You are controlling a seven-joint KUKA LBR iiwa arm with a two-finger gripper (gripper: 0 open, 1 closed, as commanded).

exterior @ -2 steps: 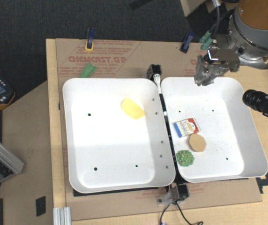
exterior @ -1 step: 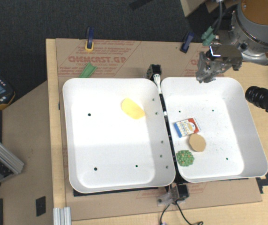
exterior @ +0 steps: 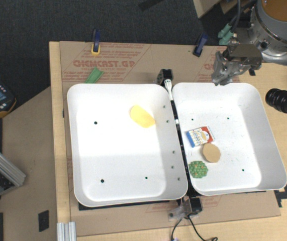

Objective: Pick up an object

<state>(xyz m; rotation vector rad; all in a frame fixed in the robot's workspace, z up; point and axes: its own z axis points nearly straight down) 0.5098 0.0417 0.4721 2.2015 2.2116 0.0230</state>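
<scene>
3 small items sit in my right bin (exterior: 264,134): a packet (exterior: 199,135), a tan disc (exterior: 211,153), a green ball (exterior: 198,169). My end effector (exterior: 225,77) hovers above its far rim; finger state I cannot tell.

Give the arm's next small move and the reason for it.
Probably swing the pincer toward the camera and slightly left, over the cluster in the right bin. It sits above that bin's far rim, with nothing between its fingers. The packet, brown disc and green ball lie close together near the divider. The yellow piece in the left bin is farther off.
</scene>
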